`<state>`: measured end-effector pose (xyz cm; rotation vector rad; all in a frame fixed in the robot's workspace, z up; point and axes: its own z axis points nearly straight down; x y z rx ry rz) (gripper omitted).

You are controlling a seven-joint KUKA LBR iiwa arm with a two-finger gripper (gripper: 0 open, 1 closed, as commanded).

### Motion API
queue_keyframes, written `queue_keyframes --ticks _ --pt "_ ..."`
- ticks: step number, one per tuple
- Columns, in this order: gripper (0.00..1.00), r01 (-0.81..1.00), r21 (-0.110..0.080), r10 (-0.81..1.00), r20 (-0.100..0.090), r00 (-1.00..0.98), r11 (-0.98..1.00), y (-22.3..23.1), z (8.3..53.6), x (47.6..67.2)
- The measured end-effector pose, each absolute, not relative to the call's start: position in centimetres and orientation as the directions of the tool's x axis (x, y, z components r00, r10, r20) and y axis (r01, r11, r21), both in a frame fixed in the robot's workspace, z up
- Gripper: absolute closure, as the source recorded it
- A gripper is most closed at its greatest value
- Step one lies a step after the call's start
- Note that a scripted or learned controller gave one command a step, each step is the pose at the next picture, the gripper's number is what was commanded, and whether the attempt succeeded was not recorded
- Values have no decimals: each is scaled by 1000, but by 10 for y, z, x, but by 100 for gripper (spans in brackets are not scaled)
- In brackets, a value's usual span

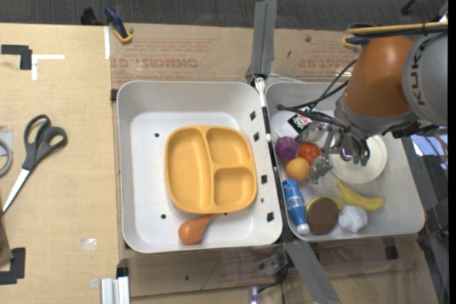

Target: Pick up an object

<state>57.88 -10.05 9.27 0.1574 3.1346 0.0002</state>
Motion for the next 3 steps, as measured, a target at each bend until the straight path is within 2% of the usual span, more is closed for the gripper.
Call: queue_keyframes --ticks 1,2,3 --pt "100 99 -1 99 -7 -995 995 -100 103 580" --pt "100 226 0 226 -4 -974 974 -47 222 539" --pt "100 314 0 314 -4 -949 949 18 280 629"
